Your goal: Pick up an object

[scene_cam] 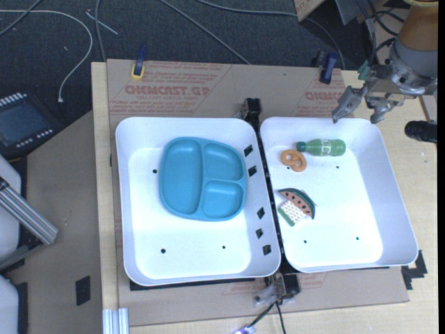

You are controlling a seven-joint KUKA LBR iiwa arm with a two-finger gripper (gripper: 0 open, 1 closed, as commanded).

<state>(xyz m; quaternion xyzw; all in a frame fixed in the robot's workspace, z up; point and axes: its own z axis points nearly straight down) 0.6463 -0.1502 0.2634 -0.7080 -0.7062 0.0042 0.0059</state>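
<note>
Since my end effector (360,106) hangs open and holds nothing over the far edge of the right bin (389,207), I think I should first pick one thing to go for. The green bottle (321,147) lies on its side closest to me, just beside the small pretzel (294,160), with the watermelon slice toy (296,206) nearer the middle. I should come straight down over the bottle's middle, with one finger on each long side, so I don't bump the pretzel.

Grey arm (415,54); orange band; 2-finger gripper (360,108)

Open claw (361,108) above bottle (321,147)
</note>
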